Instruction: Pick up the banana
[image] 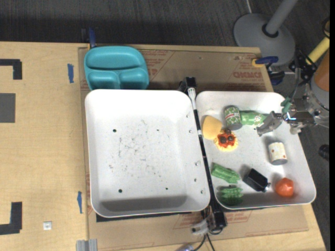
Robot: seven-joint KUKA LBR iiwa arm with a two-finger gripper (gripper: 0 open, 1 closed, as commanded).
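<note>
Gripper (pixel 272 123) over the right bin's (pixel 306 163) upper right, beside a green bottle (pixel 251 118); whether its fingers are open cannot be told, and nothing shows between them. Banana (pixel 211 127) lies near the bin's left wall, touching an orange toy (pixel 226 139).

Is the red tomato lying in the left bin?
No, the red tomato lies in the right bin, near its front right corner, beside a black object.
</note>
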